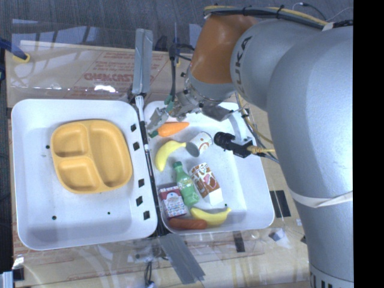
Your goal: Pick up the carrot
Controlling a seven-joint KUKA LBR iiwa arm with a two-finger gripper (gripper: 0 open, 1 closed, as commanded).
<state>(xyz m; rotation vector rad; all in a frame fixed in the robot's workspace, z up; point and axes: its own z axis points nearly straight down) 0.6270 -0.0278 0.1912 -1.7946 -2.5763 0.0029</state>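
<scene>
— Pincer first: where does it sit?
— At the upper left corner of the right bin, low over the carrot, its tips just at the carrot's left end. Whether they are spread or pressed together, I cannot tell.
— And the carrot?
— It lies flat near the bin's top, just above a yellow banana, not lifted.
— What about the left bin?
— It carries a yellow divided plate.
</scene>
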